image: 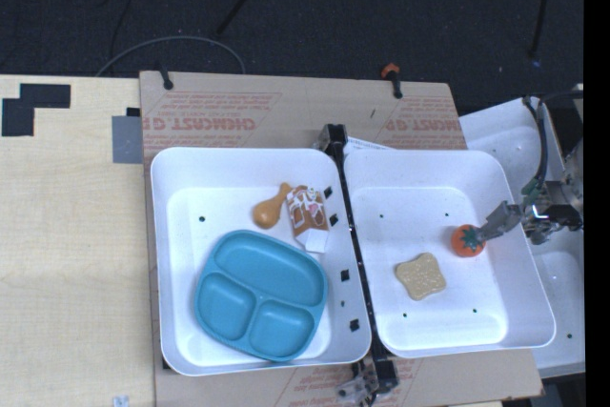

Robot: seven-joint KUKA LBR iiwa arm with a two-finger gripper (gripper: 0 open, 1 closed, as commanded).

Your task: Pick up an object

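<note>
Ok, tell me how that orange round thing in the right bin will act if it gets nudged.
The small orange ball-like toy looks rounded, so it would probably roll across the flat floor of the right bin. It seems small, likely light. The end effector sits right beside it, so a glancing touch may knock it away.

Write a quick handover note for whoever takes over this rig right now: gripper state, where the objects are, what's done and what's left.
Gripper: at the right edge of the right bin, low beside the small orange toy. Whether it touches or holds the toy cannot be told from this view.
Right bin: orange toy near the right wall, tan cracker-shaped piece toward the middle.
Left bin: blue divided plate, a tan drumstick-shaped toy and a brown-and-white patterned piece just beyond it.
Done: arm brought to the orange toy.
Left: confirm a grasp, then lift; nothing is visibly raised yet.
</note>
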